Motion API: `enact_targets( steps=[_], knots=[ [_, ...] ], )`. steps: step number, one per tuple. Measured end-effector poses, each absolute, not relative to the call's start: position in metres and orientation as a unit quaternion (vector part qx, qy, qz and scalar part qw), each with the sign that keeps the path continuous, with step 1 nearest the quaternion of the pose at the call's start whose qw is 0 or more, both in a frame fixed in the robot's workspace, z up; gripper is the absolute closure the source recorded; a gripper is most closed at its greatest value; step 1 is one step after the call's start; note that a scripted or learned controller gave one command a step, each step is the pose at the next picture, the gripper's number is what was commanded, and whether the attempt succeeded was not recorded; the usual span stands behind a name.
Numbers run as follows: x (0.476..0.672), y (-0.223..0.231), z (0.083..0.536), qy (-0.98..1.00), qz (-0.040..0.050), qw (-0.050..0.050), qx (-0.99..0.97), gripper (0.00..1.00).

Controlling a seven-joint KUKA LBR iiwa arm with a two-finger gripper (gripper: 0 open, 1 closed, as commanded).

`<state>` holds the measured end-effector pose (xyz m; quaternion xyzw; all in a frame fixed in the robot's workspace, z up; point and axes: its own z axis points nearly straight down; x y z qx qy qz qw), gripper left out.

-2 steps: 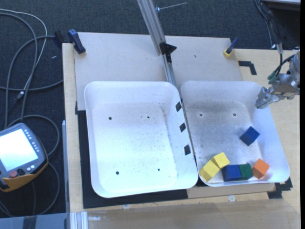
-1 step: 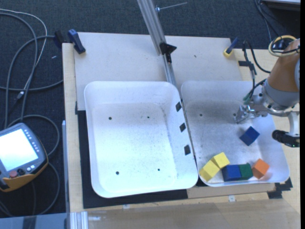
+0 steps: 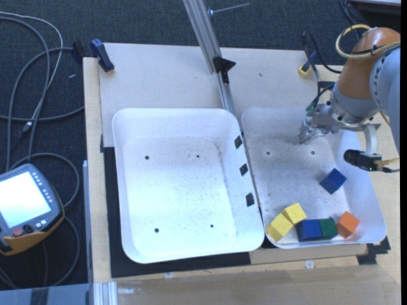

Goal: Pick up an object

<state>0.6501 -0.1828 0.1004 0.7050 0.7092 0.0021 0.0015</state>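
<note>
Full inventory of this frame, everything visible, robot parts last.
White bins: 2, side by side on the bench; left bin, right bin.
Blue blocks: 2, right bin; one alone mid-right, one in the near-edge row.
Yellow blocks: 2, right bin near edge.
Green block: 1, near-edge row.
Orange block: 1, row's right end.
Teach pendant: 1, grey-orange, floor left.
Arm: 1, grey with orange band.
Gripper: 1, over right bin's far part.

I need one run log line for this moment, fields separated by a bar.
stage: approach | gripper: over right bin, far end, holds nothing seen | blocks: lone blue block; near-edge cluster of yellow, blue, green, orange | left bin: no blocks
</note>
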Motion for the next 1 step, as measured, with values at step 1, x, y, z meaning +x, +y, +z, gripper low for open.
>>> enact_targets(
  steps=[1],
  knots=[
    [0.6476, -0.1863, 0.1003, 0.708, -0.0001, 0.001, 0.706, 0.0]
  ],
)
